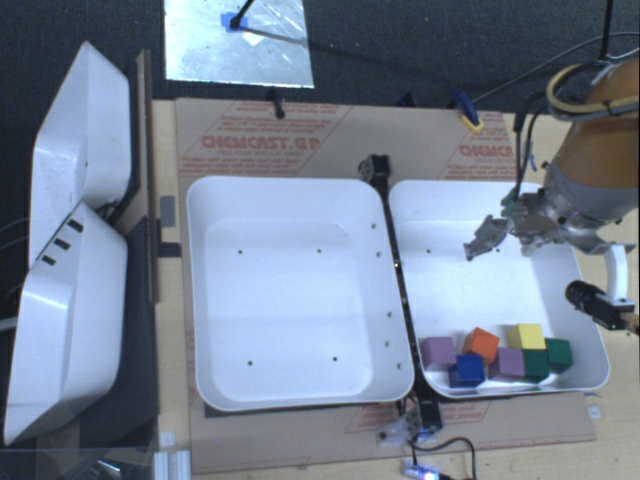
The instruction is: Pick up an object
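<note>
Flanking white bins (300, 393) on cardboard (330, 133)

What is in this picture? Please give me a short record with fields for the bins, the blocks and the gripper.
left bin: white, shallow
right bin: white, holds the blocks
blocks: clustered along the near edge of the right bin
block colours: two purple, blue, orange, yellow, green
gripper: above the far half of the right bin, apart from the blocks
held object: none seen between the fingers
</note>
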Robot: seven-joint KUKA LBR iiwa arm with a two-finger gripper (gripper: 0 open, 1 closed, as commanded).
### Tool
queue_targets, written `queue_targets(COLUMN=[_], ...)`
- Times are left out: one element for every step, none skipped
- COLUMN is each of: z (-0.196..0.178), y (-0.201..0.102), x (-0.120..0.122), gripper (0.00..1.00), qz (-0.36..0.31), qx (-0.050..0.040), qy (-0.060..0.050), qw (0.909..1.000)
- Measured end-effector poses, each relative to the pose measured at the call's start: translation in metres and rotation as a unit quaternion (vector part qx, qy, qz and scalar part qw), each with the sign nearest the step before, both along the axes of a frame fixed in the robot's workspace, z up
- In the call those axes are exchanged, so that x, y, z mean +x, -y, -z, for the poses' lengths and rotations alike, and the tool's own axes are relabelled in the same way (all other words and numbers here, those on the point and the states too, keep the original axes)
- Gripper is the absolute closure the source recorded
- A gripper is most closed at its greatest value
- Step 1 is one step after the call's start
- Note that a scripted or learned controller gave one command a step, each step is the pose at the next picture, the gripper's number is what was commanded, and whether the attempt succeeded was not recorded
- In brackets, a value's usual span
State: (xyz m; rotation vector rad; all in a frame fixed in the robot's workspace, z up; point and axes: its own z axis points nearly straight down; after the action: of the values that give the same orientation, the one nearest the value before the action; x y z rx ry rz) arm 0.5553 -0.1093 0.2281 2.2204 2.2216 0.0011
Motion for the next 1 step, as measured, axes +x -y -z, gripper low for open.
queue_targets(z=[0.0858], y=[-0.0207], x=[-0.0574], gripper=[0.00], qz=[0.000], qx=[0.0007], qy=[-0.004], qw=[1.0000])
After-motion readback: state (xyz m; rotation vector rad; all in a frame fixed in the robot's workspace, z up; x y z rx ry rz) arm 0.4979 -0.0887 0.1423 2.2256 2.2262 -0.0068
